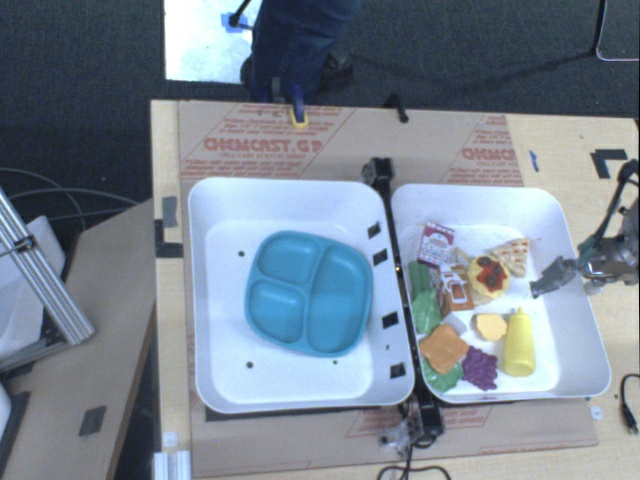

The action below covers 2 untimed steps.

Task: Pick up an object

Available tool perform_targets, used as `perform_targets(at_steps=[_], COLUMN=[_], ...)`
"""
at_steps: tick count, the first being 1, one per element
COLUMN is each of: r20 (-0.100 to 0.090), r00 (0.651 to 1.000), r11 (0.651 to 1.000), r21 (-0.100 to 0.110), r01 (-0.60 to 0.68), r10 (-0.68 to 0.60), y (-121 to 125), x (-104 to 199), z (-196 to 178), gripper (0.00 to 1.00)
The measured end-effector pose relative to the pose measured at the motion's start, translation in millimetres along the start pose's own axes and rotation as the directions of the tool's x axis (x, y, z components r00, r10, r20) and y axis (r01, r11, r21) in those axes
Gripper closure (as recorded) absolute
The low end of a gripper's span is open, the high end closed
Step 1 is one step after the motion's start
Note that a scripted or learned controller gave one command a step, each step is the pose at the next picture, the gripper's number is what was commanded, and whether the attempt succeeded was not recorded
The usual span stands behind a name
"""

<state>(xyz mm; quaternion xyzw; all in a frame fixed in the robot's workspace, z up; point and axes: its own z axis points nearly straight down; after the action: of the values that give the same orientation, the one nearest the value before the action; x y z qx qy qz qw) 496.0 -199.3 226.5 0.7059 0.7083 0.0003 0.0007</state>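
Nearest you, at six o'clock, lies the front rim of the two white bins. Largest is the left bin (215, 368), bearing a blue divided plate (306, 293) at its centre. The right bin (575, 368) holds the candidates, crowded toward its nine-o'clock side: a yellow bottle (519, 342) at five o'clock, an orange slab (444, 348) just beside purple grapes (480, 368), a green piece (425, 308), a red-topped item (489, 276) touching a waffle-like wedge (514, 255), and a small printed packet (436, 243) at eleven.

The gripper (552, 276) sits at three o'clock over this bin, apart from every item; you cannot tell how its pincer stands, and nothing shows between its fingers.

Your risk, as I judge it, is the clutter: pieces touch, so a descent could nudge neighbours or close on two. The round bottle may roll away.
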Motion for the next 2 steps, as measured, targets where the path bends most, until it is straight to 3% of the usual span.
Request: perform_targets(at_steps=[1,2], r20=[0.000,0.000], r00=[1.000,1.000], r11=[1.000,1.000], r21=[-0.001,0.002], r01=[-0.001,-0.004], r10=[0.001,0.004], y=[-1.4,-10.1], x=[72.2,45.3], z=[128.9,142.4], gripper=[0.00,0.00])
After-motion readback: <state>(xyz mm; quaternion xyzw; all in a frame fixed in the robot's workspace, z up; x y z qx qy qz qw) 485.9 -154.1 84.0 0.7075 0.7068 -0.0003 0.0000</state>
